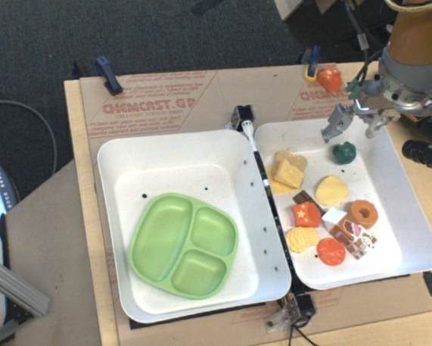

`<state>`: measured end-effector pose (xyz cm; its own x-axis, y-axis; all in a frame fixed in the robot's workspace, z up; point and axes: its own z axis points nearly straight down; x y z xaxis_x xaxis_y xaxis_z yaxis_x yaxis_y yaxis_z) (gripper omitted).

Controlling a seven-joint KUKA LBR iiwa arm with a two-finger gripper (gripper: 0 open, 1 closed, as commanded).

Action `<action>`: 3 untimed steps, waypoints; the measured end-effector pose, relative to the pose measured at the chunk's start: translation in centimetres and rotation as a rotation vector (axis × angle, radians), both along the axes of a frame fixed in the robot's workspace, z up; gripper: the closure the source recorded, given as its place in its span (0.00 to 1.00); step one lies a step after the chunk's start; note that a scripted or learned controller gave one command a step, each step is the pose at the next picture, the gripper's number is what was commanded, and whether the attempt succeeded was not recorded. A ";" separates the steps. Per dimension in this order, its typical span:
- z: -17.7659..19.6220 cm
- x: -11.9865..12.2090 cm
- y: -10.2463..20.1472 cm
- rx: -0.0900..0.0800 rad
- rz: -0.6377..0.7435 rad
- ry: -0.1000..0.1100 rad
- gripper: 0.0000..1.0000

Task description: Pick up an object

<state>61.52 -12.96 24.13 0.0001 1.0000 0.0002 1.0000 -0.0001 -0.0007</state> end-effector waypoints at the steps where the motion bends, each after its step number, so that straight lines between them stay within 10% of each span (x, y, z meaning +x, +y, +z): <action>1: -12.5 -5.7 3.3 0.005 0.000 0.017 0.00; 2: -15.9 -11.2 3.0 0.002 -0.002 0.006 0.00; 3: -14.6 -10.8 2.9 -0.002 -0.002 -0.005 1.00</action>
<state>50.74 -10.05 9.56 0.0019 1.0000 -0.0014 1.0000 -0.0019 0.0042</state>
